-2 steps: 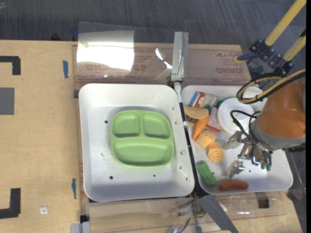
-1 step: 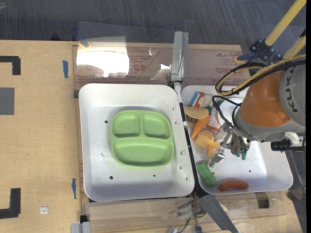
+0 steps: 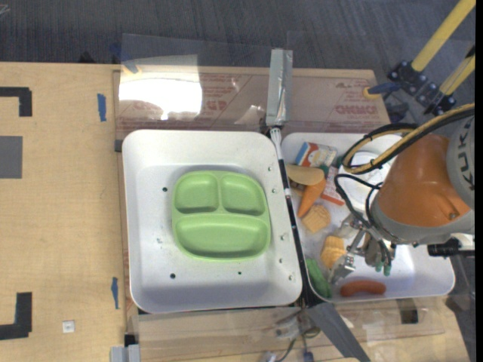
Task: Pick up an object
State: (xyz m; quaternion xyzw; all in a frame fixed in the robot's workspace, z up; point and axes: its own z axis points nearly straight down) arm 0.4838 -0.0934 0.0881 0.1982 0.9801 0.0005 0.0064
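the gripper (image 3: 355,256) hovers just above the sausage (image 3: 363,286), whether spread or closed i cannot tell, and risks nudging the crowded food aside.

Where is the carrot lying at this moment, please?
The carrot lies in the right bin, near its left wall, just below a tan bread-like piece and above a waffle-like cracker.

Pincer (image 3: 353,256) low in right bin (image 3: 441,277), beside yellow toy (image 3: 333,250).
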